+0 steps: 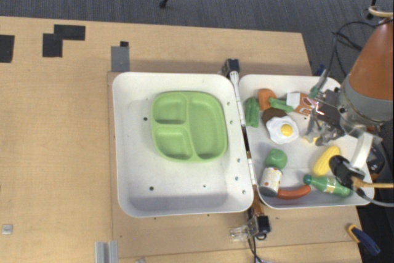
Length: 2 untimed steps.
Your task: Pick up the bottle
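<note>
We find the green bottle (327, 185) lying at the near right corner of the right bin (295, 201), beside a red sausage (293, 192). The pincer (320, 132) hangs over that bin, apart from the bottle; we cannot tell how it is set.

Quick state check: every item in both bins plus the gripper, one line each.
Green three-compartment plastic plate: flat in the left bin, nothing on it.
Green plastic bottle with yellow label: lying on its side, right bin's near edge, ungrasped.
Toy fried egg: flat, yolk up.
Toy yellow corn cob: lying down.
Small labelled can: tipped.
Gripper: above the right bin.
</note>
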Motion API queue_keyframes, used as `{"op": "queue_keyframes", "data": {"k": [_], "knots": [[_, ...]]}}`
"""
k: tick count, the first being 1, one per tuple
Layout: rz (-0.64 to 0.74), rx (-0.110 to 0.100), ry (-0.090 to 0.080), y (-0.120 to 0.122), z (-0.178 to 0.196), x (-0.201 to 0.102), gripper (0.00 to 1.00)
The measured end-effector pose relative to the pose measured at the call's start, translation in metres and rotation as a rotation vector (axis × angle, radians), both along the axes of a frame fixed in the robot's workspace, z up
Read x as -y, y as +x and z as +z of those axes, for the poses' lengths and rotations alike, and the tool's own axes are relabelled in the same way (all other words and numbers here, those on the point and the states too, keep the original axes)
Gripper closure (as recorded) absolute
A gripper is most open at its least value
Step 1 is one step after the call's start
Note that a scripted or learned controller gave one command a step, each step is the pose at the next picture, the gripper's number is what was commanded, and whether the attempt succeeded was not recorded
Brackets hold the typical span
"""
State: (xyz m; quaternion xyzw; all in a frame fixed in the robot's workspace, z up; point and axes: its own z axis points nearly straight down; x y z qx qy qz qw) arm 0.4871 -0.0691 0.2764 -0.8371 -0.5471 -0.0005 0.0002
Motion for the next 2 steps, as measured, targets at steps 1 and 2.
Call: {"op": "queue_keyframes", "data": {"k": [1,2], "knots": [[0.209,-0.001,0.0,0.0,-0.059,-0.058,1.0],[0.411,0.001,0.0,0.0,-0.038,-0.151,1.0]]}}
